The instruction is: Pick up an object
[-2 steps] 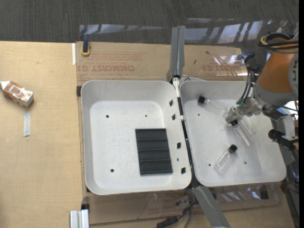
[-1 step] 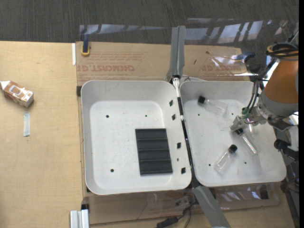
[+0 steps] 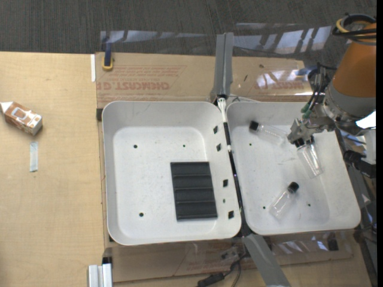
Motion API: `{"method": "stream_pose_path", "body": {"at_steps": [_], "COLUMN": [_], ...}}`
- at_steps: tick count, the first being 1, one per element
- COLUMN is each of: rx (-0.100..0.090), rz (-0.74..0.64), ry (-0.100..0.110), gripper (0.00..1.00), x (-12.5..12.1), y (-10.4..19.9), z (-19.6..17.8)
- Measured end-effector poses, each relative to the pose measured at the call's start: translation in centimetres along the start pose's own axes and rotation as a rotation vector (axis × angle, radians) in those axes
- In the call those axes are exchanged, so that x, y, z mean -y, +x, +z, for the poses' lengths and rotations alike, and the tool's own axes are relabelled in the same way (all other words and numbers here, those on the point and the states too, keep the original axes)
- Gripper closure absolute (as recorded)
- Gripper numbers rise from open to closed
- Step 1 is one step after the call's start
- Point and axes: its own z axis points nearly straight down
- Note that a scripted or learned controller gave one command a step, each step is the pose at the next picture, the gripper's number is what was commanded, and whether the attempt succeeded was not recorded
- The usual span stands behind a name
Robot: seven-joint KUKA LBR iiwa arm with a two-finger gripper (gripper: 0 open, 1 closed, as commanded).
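Clear vial [image 3: 310,159] in right bin [image 3: 335,220], claw [image 3: 300,137] touching its upper end

Tan wooden bench [image 3: 48,220] beneath a dark grey carpeted floor [image 3: 149,11].

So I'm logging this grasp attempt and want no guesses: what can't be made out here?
- Gripper: finger state, blurred and too small in the camera view.
- Clear bottle under it: held or just lying, its top hidden by the gripper.
- Arm: cut off by the right edge.

Bench [image 3: 54,220] bears two bins [image 3: 119,220], a carton [image 3: 23,118].
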Motion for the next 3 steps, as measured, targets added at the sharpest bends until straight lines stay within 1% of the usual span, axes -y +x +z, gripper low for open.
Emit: {"method": "stream_pose_path", "body": {"at_steps": [1,2,3], "rx": [0.0,0.001,0.002], "rz": [0.094,0.136,0.141], "ry": [0.0,0.001,0.0], "gripper": [1.0,1.0,1.0], "x": [-3.9,-8.9,-9.0], "y": [6.8,11.0,11.7], "z": [-1.2,-2.4,-3.5]}}
